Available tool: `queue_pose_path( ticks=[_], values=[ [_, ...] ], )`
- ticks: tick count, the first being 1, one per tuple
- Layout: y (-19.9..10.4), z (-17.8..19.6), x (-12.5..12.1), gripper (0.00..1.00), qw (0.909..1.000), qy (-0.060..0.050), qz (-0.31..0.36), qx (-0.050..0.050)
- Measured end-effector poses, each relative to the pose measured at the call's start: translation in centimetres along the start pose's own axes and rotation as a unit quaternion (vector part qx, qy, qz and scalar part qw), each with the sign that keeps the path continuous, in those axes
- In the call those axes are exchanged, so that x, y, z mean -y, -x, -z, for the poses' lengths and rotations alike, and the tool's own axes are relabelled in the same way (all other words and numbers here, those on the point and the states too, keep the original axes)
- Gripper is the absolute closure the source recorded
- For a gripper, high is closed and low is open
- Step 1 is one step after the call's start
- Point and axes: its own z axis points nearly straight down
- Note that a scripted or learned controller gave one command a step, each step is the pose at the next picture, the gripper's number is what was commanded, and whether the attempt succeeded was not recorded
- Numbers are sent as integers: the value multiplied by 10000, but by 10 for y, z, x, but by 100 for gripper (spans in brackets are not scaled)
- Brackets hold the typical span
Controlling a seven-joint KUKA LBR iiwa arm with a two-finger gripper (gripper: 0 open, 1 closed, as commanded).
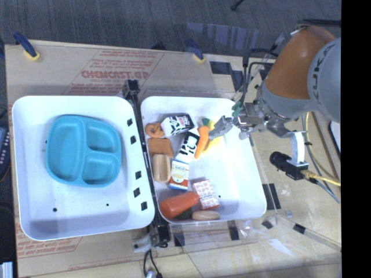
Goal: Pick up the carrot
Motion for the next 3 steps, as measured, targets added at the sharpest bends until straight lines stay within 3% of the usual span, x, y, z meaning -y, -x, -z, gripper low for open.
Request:
queue_pose_path(
  ticks=[1, 2, 3],
  values=[
    [19, -125, -61, 0, 9981, 122, -607, 20],
    [16, -114, -63, 100, 9982, 139, -576, 2],
    [8, -69, -65, 100, 9905, 16, -1374, 6]
  ],
)
